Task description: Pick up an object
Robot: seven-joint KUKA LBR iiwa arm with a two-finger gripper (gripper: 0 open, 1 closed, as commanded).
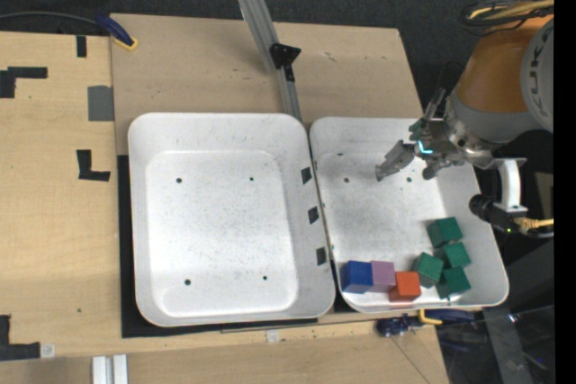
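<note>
While the gripper (409, 165) was held spread and unladen above the right bin (360, 193), the blocks (423, 270) were left unpicked.

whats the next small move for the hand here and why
Probably shift the hand toward the near end of the right bin. It hangs over bare floor, while the green blocks, orange block and blue block cluster there.

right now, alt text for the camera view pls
The gripper hangs with nothing between its fingers over the right bin, whose near corner holds blue, purple, orange and green blocks. The left bin sits alongside.
</note>
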